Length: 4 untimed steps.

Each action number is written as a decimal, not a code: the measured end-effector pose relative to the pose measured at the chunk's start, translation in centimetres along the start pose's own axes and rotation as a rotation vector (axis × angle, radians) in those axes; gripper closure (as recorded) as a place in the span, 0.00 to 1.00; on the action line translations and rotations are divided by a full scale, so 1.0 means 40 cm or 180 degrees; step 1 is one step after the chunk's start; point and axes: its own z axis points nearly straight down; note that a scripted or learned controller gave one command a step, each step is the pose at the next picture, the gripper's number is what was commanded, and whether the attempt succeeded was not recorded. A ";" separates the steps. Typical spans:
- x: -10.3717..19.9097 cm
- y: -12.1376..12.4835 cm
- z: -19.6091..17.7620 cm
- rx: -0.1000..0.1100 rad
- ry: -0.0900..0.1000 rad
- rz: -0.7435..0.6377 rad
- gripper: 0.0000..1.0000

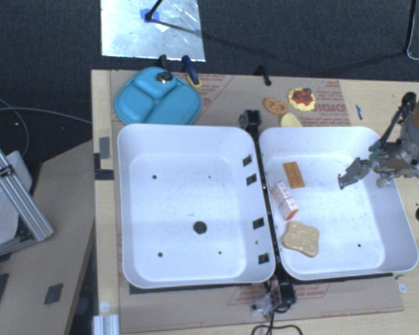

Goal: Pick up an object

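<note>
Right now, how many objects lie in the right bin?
3: an orange-brown block near the middle, a red-and-white carton by the divider, and a toast-like slice toward the front. The gripper hovers over the bin.

- The cardboard sheet (335, 107) under the bins carries red print, too blurred to read.
- The small carton (285, 201) has red markings, illegible.

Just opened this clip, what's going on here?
A robot arm reaches in over the right bin, its hand hanging above the bin floor with nothing in it. Three items lie in that bin's left part: an orange-brown block, a small red-and-white carton and a toast-like piece. None has been picked up yet.
</note>
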 end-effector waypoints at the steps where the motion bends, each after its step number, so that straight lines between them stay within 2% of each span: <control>1: 0.151 -0.066 -0.289 -0.0041 0.0000 -0.0026 0.00; 3: 0.414 -0.089 -0.381 -0.0013 0.0003 -0.0016 0.00; 4: 0.279 -0.091 -0.242 0.0008 -0.0002 0.0020 0.00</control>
